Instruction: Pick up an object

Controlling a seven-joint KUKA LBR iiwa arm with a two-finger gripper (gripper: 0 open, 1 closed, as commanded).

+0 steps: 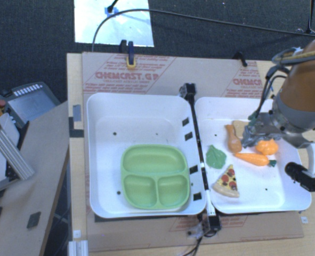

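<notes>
Arm is reaching in from the right, tool (251,136) sitting low over the right bin (253,201), down among the toy food. Can't tell the tool's opening or whether it's gripping anything; the wrist is blocking that. Right under and beside it: an orange round piece (268,146) touching the tool area, a carrot (253,158) lying just near of it, a tan drumstick-like piece (232,138) just to the left. Green leaf piece (216,157) is lying further left, pizza slice (227,182) nearer the front edge. Left bin (141,111) is holding a green divided tray (155,176) at its near side. Both bins are resting on the cardboard-covered tabletop (146,73).
</notes>
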